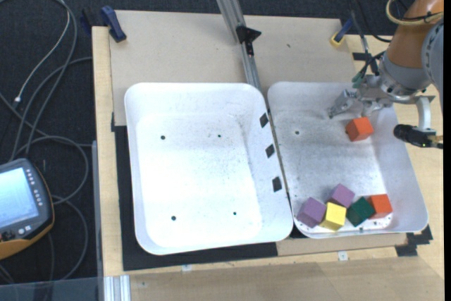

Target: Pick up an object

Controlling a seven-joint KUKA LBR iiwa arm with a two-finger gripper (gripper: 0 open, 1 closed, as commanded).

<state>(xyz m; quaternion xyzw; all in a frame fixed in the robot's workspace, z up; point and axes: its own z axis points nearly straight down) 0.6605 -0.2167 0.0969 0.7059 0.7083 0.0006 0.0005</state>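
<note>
We find the gripper [343,104] over the upper part of the right bin [394,173], at the end of the grey arm [412,46] that reaches in from the right. Its two fingers [335,110] point down and to the left, spread apart, with nothing between them: the gripper is open and carries no load.

The nearest candidate is the orange cube [359,129]. It lies on the bin floor just below and to the right of the fingertips, apart from them, and stands alone with free floor on all sides. Five further blocks are crowded along the lower rim of the same bin: two purple blocks [312,211] [342,194], a yellow block [335,216], a green block [361,211] and a second orange block [380,204]. Several of these touch one another. The left bin [141,151] holds no objects.

We judge the task to be at the approach step; no grasp has been made and no object has been lifted.

For the next move we recommend the lone orange cube as target, since its isolation leaves room for both fingers. The move calls for:
1. Shifting the gripper so that the fingers straddle the cube.
2. Descending to the bin floor.
3. Closing on two opposite faces before lifting.

The cube sits turned relative to the bin edges, so we expect wrist rotation to matter for a square grip.
</note>
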